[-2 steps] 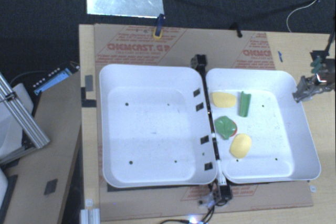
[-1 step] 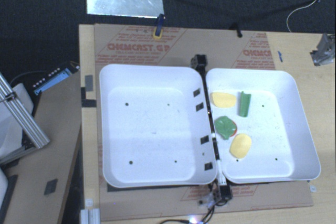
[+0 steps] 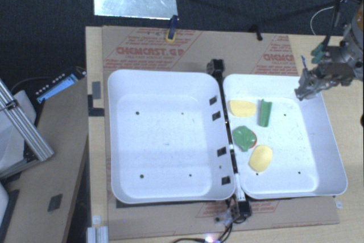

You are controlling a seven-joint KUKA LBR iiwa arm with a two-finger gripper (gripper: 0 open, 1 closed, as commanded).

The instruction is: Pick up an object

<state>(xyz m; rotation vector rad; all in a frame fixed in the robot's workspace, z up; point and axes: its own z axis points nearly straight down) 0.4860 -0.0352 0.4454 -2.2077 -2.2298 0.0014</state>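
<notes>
Two white bins are sitting side by side on the bench, and the count is lopsided. The left bin is lying bare white inside, while the right bin is carrying four things, all bunched toward its left half.

Running through them: one pale yellow flat piece is lying near the dividing wall, and one green bar is lying just beside it on the right, long side running up and down the view. Below those, one green rounded piece is sitting with a sliver of red showing at its right edge, and one yellow lemon-like piece is resting just below and to the right of it, close but whether touching is hard to call.

The hand is hanging over the far right corner of the right bin, well apart from all four things. Nothing is showing between its fingers; how far they are parted, I cannot tell from this angle.
</notes>
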